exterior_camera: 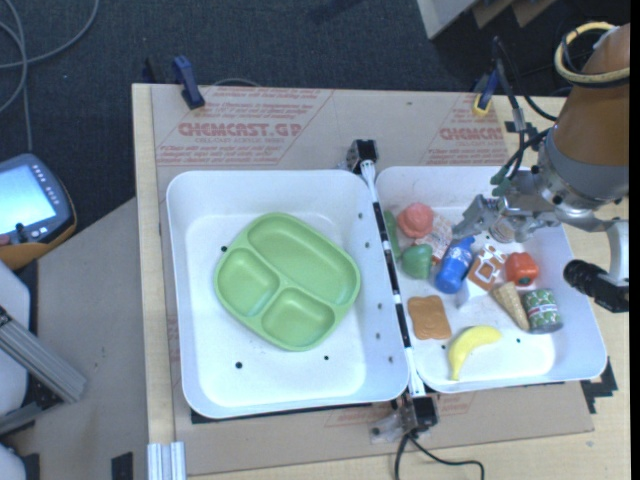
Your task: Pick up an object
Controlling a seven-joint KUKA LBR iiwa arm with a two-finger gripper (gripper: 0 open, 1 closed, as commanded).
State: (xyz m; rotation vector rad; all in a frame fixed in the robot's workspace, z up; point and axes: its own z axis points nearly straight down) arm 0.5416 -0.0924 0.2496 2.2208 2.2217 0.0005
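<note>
Arm (pixel 590 118) in from right, gripper (pixel 497 220) low over right bin (pixel 580 363), upper part, among the toys. Can't tell from this angle how wide it stands or whether anything is between the tips. Just beside it – blue bottle (pixel 455 265), tilted, next to green pepper (pixel 416 261) and pink lump (pixel 416 219). Further right: red tomato (pixel 521 267), cone (pixel 511 305), green can (pixel 543 309). Toast (pixel 430 317) and banana (pixel 470 347) nearer the front, apart from the gripper. Left bin (pixel 190 268) – green divided plate (pixel 288 281), flat, middle.
</note>
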